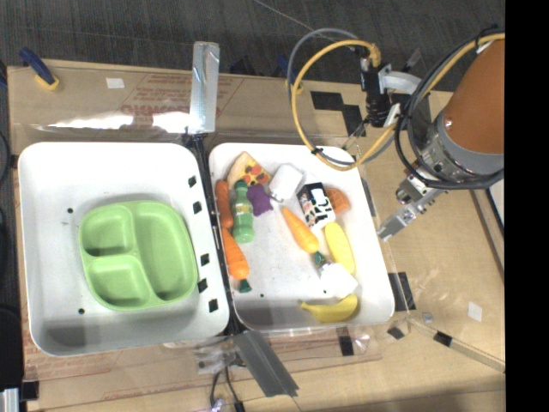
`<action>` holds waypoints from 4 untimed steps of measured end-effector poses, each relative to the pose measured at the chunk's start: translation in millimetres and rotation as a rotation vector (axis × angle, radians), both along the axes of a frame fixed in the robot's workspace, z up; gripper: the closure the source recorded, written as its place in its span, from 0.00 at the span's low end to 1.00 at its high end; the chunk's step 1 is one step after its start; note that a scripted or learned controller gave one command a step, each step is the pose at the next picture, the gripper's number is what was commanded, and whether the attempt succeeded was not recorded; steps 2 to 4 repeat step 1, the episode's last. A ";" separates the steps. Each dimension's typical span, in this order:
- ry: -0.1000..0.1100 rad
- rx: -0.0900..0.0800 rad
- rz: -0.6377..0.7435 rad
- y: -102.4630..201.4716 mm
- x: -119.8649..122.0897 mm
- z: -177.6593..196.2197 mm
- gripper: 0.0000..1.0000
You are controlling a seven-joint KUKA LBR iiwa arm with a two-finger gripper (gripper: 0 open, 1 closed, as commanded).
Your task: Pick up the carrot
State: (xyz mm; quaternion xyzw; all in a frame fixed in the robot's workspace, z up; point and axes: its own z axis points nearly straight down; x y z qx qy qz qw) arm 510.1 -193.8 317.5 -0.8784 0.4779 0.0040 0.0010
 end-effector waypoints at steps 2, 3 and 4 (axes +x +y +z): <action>0.000 0.001 0.003 1.8 1.2 9.5 1.00; 0.000 0.001 0.003 1.8 1.2 9.5 1.00; 0.000 0.001 0.003 1.8 1.2 9.5 1.00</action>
